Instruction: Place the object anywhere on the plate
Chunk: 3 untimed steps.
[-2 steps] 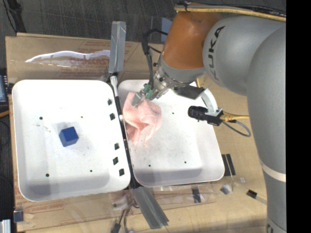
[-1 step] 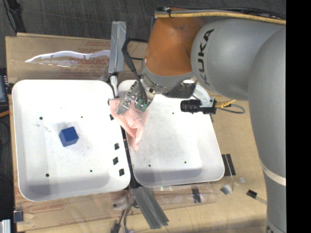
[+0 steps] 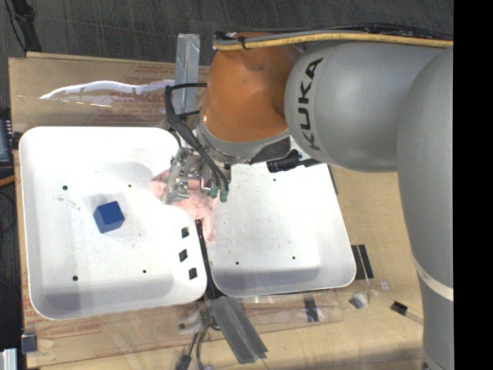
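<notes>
One blue cube (image 3: 109, 216) lies in the left bin (image 3: 46, 153), well apart from the gripper (image 3: 199, 182), whose finger state we cannot tell; we judge it light, rigid, best pinched across opposite flat faces.

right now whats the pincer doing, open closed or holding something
pincer: over the seam between the two bins, above something pink; open or closed cannot be told, and no object shows between its tips.

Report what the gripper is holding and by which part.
Cannot be told: the gripper sits over something pink at the left bin's right edge. The blue cube lies apart.
</notes>
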Each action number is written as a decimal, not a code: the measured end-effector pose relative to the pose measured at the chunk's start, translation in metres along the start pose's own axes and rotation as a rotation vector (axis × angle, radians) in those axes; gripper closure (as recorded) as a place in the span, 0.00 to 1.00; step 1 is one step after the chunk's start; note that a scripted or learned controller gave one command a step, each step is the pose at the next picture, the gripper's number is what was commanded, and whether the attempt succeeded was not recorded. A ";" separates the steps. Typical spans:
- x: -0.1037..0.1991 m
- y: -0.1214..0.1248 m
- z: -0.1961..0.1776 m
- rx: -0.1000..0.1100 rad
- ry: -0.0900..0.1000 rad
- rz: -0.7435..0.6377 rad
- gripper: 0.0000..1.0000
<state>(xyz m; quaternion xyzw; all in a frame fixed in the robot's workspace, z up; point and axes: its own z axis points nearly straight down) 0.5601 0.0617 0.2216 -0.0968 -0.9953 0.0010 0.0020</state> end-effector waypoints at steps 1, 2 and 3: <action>0.030 0.042 -0.013 0.000 0.000 -0.197 1.00; 0.060 0.084 -0.011 0.000 0.000 -0.201 1.00; 0.060 0.084 -0.011 0.000 -0.001 -0.200 0.00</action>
